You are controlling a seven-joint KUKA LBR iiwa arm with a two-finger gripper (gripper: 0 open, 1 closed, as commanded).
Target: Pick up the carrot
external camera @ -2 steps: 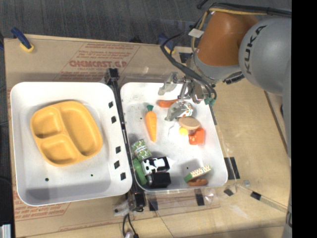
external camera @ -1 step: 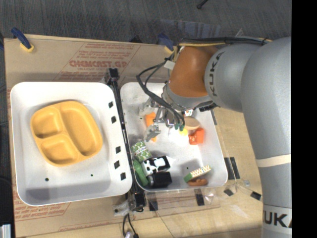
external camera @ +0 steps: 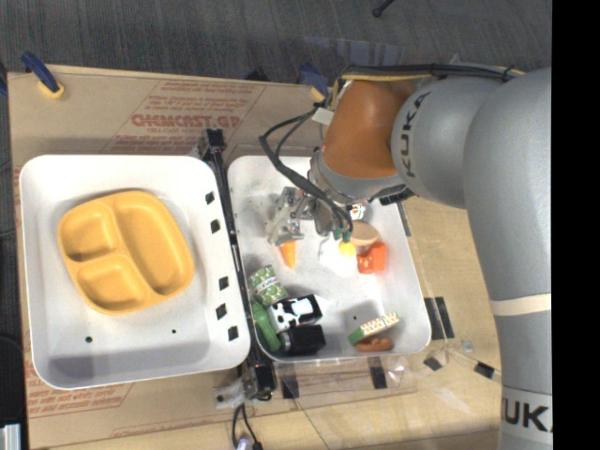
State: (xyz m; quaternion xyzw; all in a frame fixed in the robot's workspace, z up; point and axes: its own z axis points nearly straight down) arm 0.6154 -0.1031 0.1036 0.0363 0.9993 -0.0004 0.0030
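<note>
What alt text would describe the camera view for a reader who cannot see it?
The gripper of a grey KUKA arm hangs low in the right white bin, just above a small orange carrot lying among other toy foods. The left white bin holds a yellow divided plate.

yellow tray (external camera: 125, 249) in left bin (external camera: 37, 279)

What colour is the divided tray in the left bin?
Yellow, a plain mustard shade: the divided tray shows best in the camera view, lying in the left bin.
</note>
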